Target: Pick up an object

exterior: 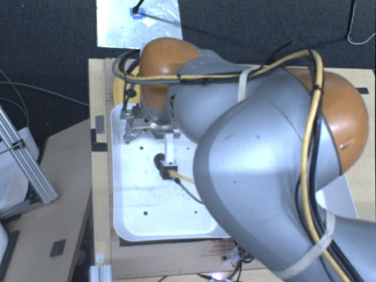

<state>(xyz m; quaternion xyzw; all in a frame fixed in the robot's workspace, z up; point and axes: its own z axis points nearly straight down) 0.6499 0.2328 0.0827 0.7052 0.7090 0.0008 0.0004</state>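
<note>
My gripper (133, 127) hangs low over the far left corner of the left white bin (135, 216), under the orange wrist band (164, 63). A yellow thing (120, 90) shows at the bin's far left edge, just behind the gripper and mostly hidden by the wrist. I cannot make out anything held in the gripper. The bin floor in front of the gripper is bare white with small dark specks. The grey arm (264, 157) covers the right side of the bench and hides the right bin.
A shiny foil sheet (138, 13) lies on the dark floor beyond the bench. An aluminium frame (23, 157) stands at the left, beside a wooden side table (59, 175). The bench's wooden rim (100, 157) runs along the bin's left side.
</note>
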